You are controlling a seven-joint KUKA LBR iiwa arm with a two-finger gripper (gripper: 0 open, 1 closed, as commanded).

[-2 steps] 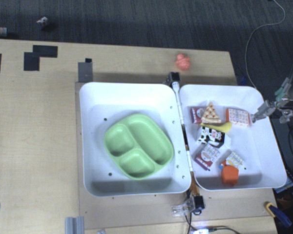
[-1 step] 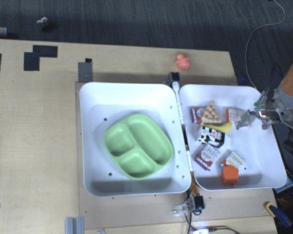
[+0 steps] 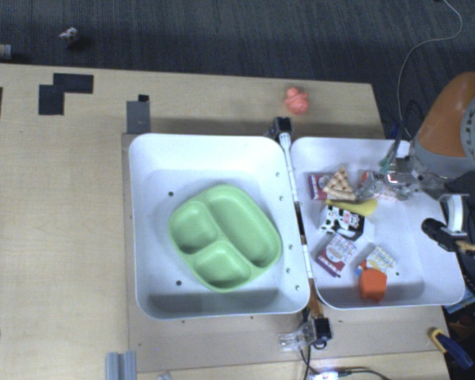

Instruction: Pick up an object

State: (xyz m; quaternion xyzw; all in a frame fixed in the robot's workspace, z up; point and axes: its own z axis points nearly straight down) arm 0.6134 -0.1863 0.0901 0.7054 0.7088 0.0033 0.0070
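Fingers of the two-finger gripper [image 3: 382,177] are too blurred and small against the clutter to judge, so I cannot tell how far apart they stand or whether anything sits between them. That gripper is low over the upper part of the right shallow white bin [image 3: 435,291], at the end of the grey arm with its orange band [image 3: 451,121] reaching in from the right.

Just left of the gripper lies a flat packet with a tan waffle-like pattern and red edge [image 3: 332,184]. Below it a small yellow banana-shaped piece [image 3: 362,207] lies across the top of a black-and-white patterned block [image 3: 342,222]. Further down sits a small printed pouch with purple marks [image 3: 336,253], and beside it to the right a pale wrapper with yellow print [image 3: 380,258]. An orange block [image 3: 372,283] stands near the bin's lower edge, just below that wrapper.

The left shallow white bin [image 3: 154,291] holds a light green plastic divided tray with three compartments [image 3: 224,236], turned at a slant. A small pinkish-red ball, possibly a soft toy, [image 3: 297,100] rests on the wooden bench [image 3: 55,252] above the two bins
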